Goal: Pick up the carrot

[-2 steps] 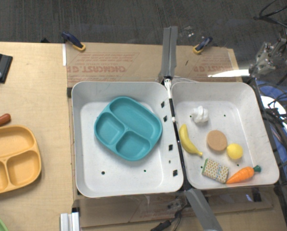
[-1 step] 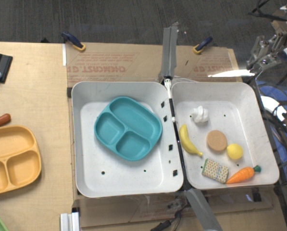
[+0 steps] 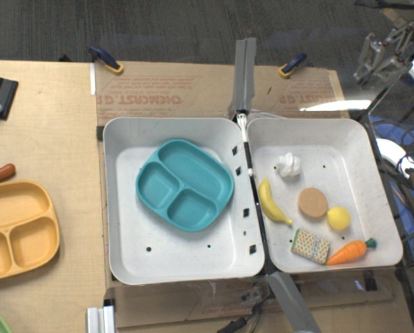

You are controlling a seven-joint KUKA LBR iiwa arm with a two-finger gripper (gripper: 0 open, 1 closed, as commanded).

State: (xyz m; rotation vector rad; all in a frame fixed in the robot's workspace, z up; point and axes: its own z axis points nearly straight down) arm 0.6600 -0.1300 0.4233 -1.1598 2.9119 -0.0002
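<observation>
- Camera view showed the carrot in the right bin, near its front-right corner.
- Its long axis ran nearly left-right, green top pointing right, slightly upward.

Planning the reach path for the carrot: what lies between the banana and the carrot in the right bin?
In the camera view, a patterned sponge-like block lies between the banana and the carrot, just left of the carrot.

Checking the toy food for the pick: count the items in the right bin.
6: white lump, banana, tan disc, lemon, patterned block, carrot.
</observation>
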